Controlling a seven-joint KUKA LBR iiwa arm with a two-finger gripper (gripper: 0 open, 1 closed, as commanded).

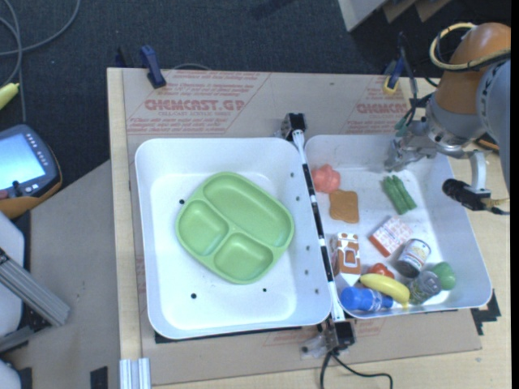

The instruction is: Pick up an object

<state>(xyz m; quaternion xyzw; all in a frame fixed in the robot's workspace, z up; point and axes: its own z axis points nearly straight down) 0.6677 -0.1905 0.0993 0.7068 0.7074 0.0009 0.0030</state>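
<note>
Two white bins sit on a tan tabletop printed with red lettering. The left bin holds a pale green divided plate. In the right bin lie a salmon-pink lump, a brown-orange slab, a dark green bundle, a red-and-white patterned packet, an orange-and-white carton, a yellow banana, a blue piece and a green ball. At the upper right, the arm is grey with an orange band. Blue clamps sit on the tabletop's far edge.
</note>
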